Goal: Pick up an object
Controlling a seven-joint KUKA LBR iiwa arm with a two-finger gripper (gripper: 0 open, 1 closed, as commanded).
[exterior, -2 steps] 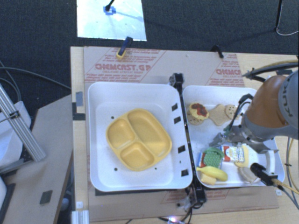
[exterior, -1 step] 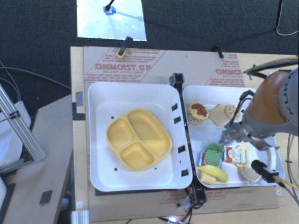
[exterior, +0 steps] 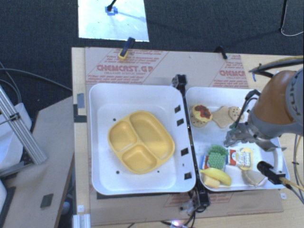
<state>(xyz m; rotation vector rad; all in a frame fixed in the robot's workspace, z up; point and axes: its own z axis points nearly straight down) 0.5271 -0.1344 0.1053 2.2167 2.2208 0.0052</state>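
My gripper [exterior: 235, 137] hangs low over the middle of the right bin [exterior: 228, 92], on the arm that comes in from the right. Just below it lie a green broccoli toy [exterior: 217, 156] and a red, white and yellow packet [exterior: 241, 157]. Beyond it, toward the bin's far side, sit a round tan muffin with a red top [exterior: 201, 114] and a tan slice of bread [exterior: 224, 116]. A yellow banana [exterior: 216, 176] and a beige piece [exterior: 253, 177] rest along the near wall. Nothing shows held in the gripper.
The left bin [exterior: 102, 127] holds a yellow divided plate [exterior: 140, 141]. A dark ridge [exterior: 186, 127] separates the two bins. The bench's cardboard sheet [exterior: 156, 65] extends behind them.
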